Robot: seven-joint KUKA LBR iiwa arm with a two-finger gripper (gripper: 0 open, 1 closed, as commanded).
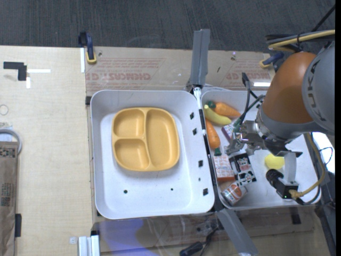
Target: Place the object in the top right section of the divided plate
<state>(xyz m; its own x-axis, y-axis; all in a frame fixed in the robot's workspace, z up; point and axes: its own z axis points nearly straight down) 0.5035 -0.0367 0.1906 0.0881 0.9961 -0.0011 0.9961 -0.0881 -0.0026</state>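
Claw (238,137), grip state unclear, hovers in cluttered right bin (303,193); divided plate (145,139) sits clear of left bin walls.

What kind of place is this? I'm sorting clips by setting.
Most likely a robotics lab bench for pick-and-place trials: a grey and orange arm over two white bins, one holding a yellow divided plate, the other toy food such as a carrot.

Two white bins (101,159), one divided plate (145,138), two carrots (212,136), one banana (216,116)
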